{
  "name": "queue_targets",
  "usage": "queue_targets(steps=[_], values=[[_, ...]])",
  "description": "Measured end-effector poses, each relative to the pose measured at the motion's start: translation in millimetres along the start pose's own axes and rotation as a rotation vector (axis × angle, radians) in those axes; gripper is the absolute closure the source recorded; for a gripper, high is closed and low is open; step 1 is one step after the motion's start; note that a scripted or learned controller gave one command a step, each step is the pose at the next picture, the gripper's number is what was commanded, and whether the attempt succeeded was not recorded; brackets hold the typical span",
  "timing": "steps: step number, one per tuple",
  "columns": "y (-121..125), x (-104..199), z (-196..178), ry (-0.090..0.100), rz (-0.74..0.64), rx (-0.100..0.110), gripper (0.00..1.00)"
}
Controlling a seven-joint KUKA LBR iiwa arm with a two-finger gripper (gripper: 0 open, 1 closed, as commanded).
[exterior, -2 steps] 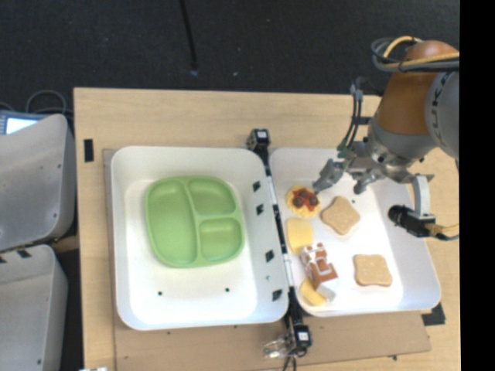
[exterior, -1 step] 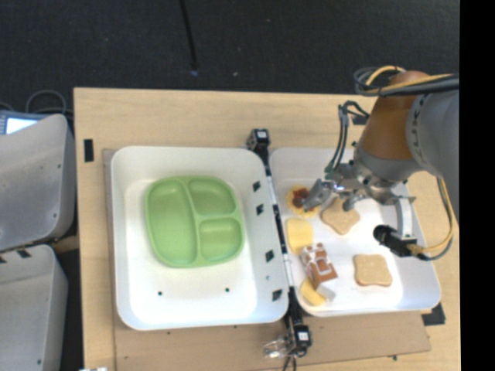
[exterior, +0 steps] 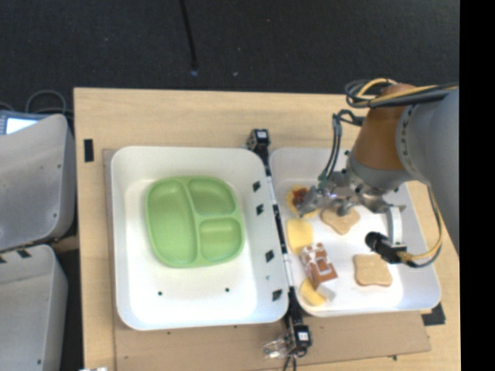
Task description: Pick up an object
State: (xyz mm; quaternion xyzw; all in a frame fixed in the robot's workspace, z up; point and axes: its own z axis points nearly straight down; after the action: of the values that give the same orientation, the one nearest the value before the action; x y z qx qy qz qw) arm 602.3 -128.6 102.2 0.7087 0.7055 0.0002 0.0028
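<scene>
the gripper [exterior: 319, 198] hangs low in the right bin [exterior: 418, 284], at its upper left part, just beside a small orange-brown piece [exterior: 296, 199]. whether its claw is released or clenched, i cannot tell. a tan cookie [exterior: 340, 221] lies right under the wrist. below it sit a yellow block [exterior: 300, 231], a brown-and-white block [exterior: 318, 263], a yellow wedge [exterior: 312, 294] and a toast slice [exterior: 372, 270]. the left bin [exterior: 131, 300] holds a green divided plate [exterior: 193, 221].
</scene>
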Motion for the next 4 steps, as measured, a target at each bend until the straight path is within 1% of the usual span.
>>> queue_targets(steps=[1,2,3,4], values=[[3,-3,-15,-0.003,0.007,-0.01,1.0],[6,-4,-79,0.002,-0.002,-0.003,1.0],[7,-6,-114,0.002,-0.007,0.0,1.0],[15,40,-128,0.004,-0.01,0.001,1.0]])
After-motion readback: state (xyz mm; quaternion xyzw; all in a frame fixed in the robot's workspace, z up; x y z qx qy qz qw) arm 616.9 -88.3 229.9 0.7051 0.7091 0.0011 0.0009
